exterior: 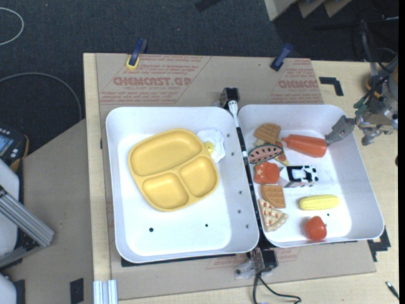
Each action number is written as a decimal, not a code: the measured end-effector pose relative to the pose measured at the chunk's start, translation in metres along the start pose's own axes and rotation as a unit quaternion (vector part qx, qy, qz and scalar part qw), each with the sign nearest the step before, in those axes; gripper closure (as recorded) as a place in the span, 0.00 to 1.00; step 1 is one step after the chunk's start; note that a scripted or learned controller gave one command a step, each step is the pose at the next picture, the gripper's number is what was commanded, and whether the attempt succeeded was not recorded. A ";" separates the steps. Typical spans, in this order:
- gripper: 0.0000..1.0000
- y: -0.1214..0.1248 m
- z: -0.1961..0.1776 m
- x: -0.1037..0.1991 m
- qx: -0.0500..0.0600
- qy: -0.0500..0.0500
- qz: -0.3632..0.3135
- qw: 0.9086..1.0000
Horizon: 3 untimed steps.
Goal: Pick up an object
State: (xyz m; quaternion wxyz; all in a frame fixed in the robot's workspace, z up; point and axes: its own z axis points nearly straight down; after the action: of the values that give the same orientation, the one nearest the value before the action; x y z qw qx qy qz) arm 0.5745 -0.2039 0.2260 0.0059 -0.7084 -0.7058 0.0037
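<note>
Left of the pincer (342, 130) | toy carrot (305, 145) is lying, long axis pointing toward it | pincer's spread: cannot tell

Bins (126, 170): white plastic, smooth, slight sheen. Yellow tray (172, 168): glossy moulded plastic. Toy food (306, 145): shiny plastic. Bench (190, 81): matt brown cardboard, printed lettering. Floor (95, 11): dark, rough carpet.
</note>
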 end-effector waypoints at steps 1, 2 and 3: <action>0.00 0.003 -0.008 0.001 -0.007 -0.002 -0.002 1.000; 0.00 0.008 0.054 -0.002 -0.003 0.000 -0.002 1.000; 0.00 0.009 0.097 0.002 -0.004 0.000 -0.002 1.000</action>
State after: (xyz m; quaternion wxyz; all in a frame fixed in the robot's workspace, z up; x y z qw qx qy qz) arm 0.5827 -0.2018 0.1285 0.0030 -0.7070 -0.7072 0.0012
